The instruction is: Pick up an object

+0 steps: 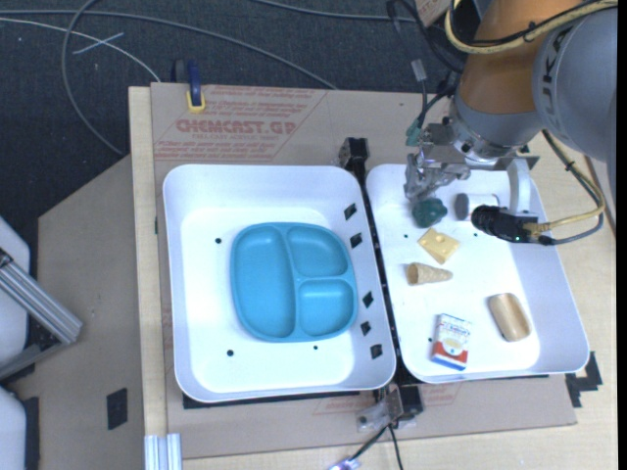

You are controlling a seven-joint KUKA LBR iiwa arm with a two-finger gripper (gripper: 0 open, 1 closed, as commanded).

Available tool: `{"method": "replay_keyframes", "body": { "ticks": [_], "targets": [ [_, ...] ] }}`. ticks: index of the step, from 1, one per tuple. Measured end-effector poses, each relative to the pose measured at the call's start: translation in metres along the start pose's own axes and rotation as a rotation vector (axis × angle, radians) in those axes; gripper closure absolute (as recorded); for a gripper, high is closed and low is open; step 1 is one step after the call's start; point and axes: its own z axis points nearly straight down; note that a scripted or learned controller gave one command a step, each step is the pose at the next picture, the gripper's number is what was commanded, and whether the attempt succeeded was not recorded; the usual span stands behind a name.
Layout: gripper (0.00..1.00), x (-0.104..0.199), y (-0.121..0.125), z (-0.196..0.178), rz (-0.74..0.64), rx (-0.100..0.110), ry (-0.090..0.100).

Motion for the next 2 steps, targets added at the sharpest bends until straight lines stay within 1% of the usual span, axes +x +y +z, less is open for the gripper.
{"method": "replay_keyframes", "body": {
  "ticks": [1, 2],
  "targets": [
    [1.00, 0.062, -0.005, -0.002, -0.002, -0.001, 0.001],
    [1.00, 0.113, -0.009, 0.010, 0.000, 0.000, -0.001]
  ]
}}
